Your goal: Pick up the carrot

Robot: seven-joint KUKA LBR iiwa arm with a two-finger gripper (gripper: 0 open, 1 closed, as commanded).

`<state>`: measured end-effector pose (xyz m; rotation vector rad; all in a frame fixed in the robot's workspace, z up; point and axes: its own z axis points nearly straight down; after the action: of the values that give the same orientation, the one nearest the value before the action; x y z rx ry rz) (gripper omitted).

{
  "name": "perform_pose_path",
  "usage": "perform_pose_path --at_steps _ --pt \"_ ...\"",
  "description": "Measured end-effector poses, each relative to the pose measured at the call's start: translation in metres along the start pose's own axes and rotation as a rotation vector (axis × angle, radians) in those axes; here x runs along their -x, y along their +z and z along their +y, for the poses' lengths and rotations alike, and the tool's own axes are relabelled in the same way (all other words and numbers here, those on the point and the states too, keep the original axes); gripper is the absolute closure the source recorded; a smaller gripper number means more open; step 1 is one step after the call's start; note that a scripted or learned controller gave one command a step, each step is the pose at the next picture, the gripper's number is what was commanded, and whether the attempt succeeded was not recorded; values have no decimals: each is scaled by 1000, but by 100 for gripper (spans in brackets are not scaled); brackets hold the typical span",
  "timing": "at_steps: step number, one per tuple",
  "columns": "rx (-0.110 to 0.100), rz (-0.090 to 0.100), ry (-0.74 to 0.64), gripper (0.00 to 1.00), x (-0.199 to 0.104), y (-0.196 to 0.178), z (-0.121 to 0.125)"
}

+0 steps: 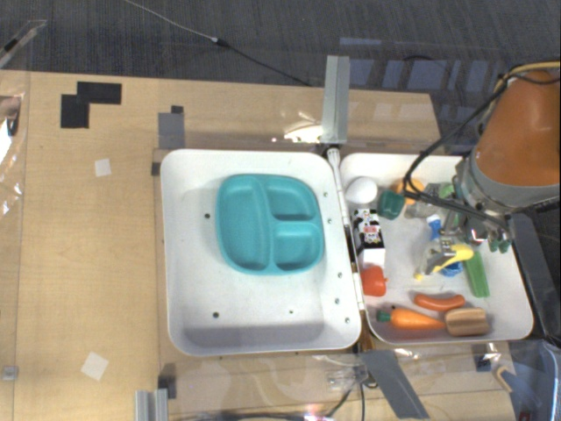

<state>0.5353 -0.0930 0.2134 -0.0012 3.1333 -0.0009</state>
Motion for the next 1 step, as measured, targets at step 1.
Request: perform_pose_path --at_steps 1 --pt "0 -12 103 0 53 123 10"
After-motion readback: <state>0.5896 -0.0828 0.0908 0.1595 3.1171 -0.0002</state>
